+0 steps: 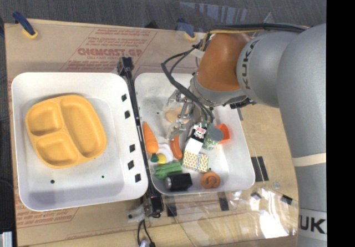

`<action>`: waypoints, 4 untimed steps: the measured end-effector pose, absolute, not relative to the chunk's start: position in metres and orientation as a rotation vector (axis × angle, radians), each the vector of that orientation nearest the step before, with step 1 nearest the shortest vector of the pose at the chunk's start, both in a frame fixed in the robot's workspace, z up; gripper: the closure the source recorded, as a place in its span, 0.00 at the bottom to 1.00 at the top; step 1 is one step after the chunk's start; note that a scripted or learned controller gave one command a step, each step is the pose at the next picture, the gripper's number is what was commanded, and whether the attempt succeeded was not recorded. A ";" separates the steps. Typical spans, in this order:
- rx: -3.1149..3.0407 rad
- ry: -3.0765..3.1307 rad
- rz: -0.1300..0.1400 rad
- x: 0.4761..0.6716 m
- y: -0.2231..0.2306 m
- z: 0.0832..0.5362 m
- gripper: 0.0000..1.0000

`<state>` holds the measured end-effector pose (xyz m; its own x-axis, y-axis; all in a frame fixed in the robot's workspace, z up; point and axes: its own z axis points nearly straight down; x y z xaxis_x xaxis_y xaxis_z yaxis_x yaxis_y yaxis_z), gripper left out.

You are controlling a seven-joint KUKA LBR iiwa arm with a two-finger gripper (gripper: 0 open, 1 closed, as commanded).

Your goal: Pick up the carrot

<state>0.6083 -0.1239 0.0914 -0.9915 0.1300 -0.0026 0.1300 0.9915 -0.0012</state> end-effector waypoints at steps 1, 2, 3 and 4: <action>0.189 3.130 -0.001 0.610 -0.121 0.104 1.00; 0.176 3.126 -0.003 0.612 -0.119 0.115 1.00; 0.165 3.121 -0.004 0.614 -0.118 0.126 1.00; 0.163 3.122 -0.004 0.614 -0.118 0.126 0.00</action>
